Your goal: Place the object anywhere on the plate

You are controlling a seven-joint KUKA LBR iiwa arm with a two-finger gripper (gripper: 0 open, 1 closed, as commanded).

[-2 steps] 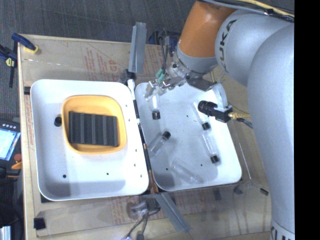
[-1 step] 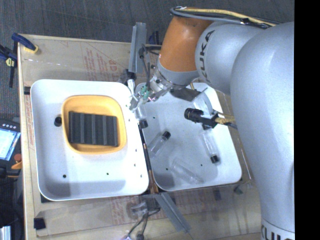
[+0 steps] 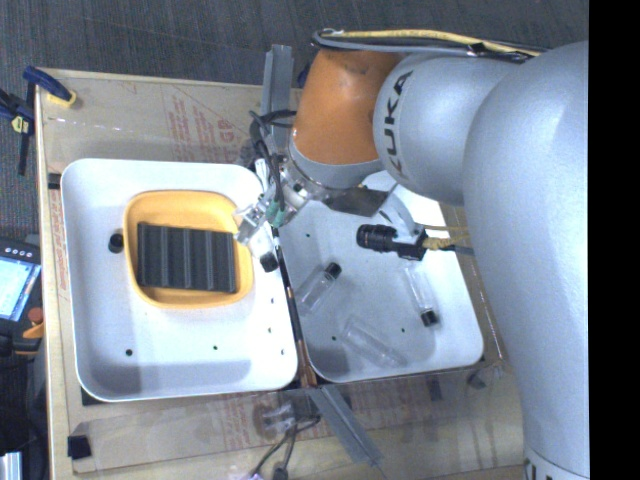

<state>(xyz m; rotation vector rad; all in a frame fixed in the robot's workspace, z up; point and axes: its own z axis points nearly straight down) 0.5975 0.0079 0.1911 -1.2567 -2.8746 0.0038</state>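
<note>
The hand sits mid-frame, right over the seam between the two white bins, at the right edge of the yellow plate (which carries a dark ribbed block). Honestly can't tell whether it's spread or closed, too small and cluttered. Clear vials lie in the right bin, toward lower center of the frame.

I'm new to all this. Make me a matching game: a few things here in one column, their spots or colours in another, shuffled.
Things:
1. plate
2. dark ridged block
3. clear vials
4. claw

Descriptions:
A. lying in the right bin
B. over the edge where the two bins meet
C. yellow, in the left bin
D. resting on the plate

Pairs: 1-C, 2-D, 3-A, 4-B
</note>
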